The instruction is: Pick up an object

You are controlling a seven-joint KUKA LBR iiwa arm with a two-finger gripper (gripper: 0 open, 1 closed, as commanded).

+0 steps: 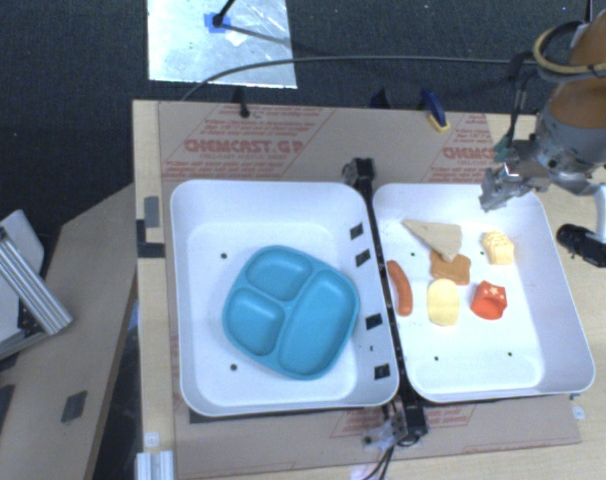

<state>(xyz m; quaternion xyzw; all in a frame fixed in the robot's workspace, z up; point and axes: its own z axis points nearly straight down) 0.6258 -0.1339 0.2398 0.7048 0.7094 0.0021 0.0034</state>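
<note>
The approach looks underway: the gripper (495,194), its spread impossible to tell, hangs above the right bin's (553,373) far rim, just beyond the tan wedge (435,235), so next it must descend onto it.

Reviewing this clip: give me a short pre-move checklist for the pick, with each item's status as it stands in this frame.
1. Objects available in the right bin: ok. Sausage, beige wedge, yellow oval piece, red piece and pale yellow block lie there.
2. Gripper over a target: not ok. It sits at the bin's far rim, apart from every item.
3. Anything held: cannot tell.
4. Items separated: partly ok. The brown piece touches the wedge.
5. Left bin contents: ok. The blue divided plate lies flat.
</note>
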